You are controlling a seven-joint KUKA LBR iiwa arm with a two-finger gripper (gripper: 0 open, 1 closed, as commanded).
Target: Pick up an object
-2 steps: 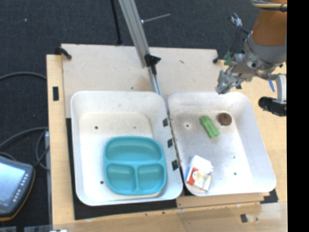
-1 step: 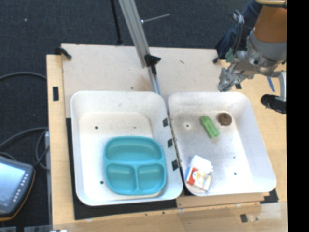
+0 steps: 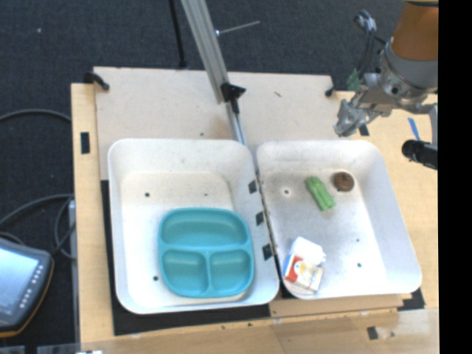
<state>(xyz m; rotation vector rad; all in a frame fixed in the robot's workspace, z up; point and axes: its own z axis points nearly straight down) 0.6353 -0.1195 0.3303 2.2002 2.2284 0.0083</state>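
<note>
Above the far right corner of the right bin (image 3: pixel 383 198) we find the gripper (image 3: pixel 346 127), hanging over the bench just outside the bin's far rim; we cannot tell from this slanted view whether it is released or clenched, and we see nothing carried in it. Our likely targets lie inside that bin, nearer the camera and a little to the view's left of the gripper. The brown ball (image 3: pixel 342 181) sits closest, almost straight toward the camera from the gripper, with the green block (image 3: pixel 320 194) just beside it on the view's left, apart from it by a narrow gap. We read the block's long axis as running diagonally, from far-left to near-right in the view, so we judge a grasp would want the gripper turned to close across that line. The red-and-white packet (image 3: pixel 304 265) lies well apart from both, at the bin's near left corner, partly against the wall. The left bin (image 3: pixel 133 175) holds a blue tray (image 3: pixel 206 262), farthest from the gripper.
</note>
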